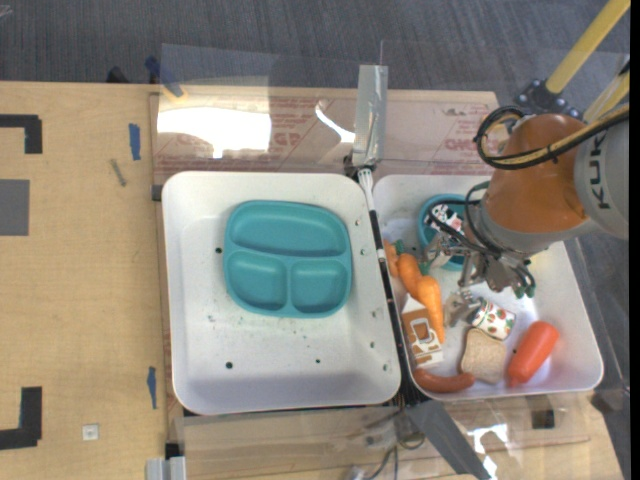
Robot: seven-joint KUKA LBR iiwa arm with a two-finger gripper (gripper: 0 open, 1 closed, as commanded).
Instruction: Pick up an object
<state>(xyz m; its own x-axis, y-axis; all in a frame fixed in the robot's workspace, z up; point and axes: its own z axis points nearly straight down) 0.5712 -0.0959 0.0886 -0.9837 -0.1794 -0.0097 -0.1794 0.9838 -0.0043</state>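
Observation:
My gripper [463, 298] hangs low over the middle of the right bin [580, 298], below the arm's orange band. It sits just right of an orange carrot [426, 288] and just left of a small white patterned piece [495, 320]. Around it lie a slice of toast [484, 356], an orange-red pepper [533, 351], a red sausage [445, 380] and a small white and orange box [420, 334]. A teal cup with a black and white pattern [442, 218] stands at the back, partly hidden by the wrist. Nothing is visibly held.
The left bin [190, 298] holds a teal divided plate [290, 256]. A raised divider [378, 268] separates the two bins. Black cables loop off the arm at the upper right. Cardboard surrounds the bins.

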